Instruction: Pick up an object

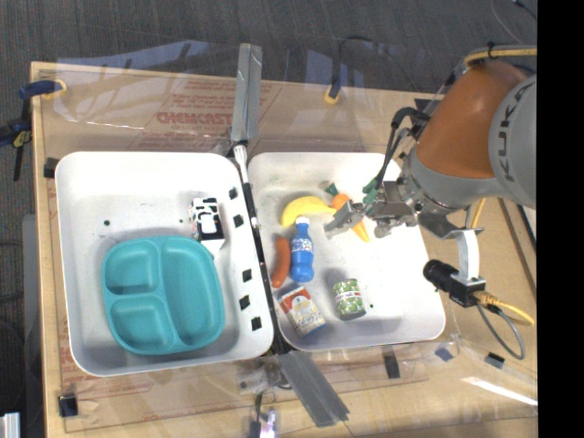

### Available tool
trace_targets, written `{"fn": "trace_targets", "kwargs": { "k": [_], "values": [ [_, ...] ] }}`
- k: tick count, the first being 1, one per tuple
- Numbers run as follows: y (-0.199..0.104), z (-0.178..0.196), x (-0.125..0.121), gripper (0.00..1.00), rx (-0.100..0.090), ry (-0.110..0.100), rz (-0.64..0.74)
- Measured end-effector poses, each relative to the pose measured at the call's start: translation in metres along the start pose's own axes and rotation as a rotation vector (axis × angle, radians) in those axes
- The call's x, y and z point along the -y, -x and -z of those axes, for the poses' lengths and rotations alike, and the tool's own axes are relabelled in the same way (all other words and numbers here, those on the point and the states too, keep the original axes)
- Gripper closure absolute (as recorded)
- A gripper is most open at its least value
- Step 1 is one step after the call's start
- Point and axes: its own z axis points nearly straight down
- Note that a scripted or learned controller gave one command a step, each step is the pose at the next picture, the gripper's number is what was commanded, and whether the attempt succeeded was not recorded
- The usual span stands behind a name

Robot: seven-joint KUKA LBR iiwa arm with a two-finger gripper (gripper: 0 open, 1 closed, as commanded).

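Right bin's (401, 322) bare floor near its right wall, spread pincer (358, 219) above, beside banana (304, 209).

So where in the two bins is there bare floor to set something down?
Left bin: the back strip behind the teal tray, left of the small black-and-white item. Right bin: the front right corner, right of the can. Its left half is crowded: banana, bottle, sausage, packet, with the gripper over the carrot.
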Motion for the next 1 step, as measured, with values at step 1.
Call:
{"fn": "trace_targets", "kwargs": {
  "k": [1],
  "values": [
    [-0.012,-0.1528,0.014,0.0,0.0,0.001,-0.129]
  ]
}}
